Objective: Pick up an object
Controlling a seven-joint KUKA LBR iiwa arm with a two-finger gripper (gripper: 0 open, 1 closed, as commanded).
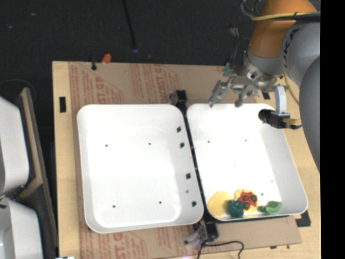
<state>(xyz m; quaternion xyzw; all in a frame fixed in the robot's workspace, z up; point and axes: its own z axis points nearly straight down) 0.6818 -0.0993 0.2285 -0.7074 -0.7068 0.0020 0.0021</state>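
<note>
The tool (225, 99) hangs over the far edge of the right bin (280, 150), fingers apart and holding nothing. The small objects (245, 203) lie heaped in this bin's near corner, well apart from the tool, probably because they slid there.

I see two shallow white plastic bins: left bin (135, 166), right bin (242, 150), both dotted with small dark specks. In right bin: pale yellow flat round piece (218, 203), teal lumpy toy (235, 208), red toy with dark spots (247, 198), green small piece (271, 206). Tan cardboard sheet (135, 82) under bins, red printed lettering. Grey arm (302, 47), orange band (277, 20).
</note>
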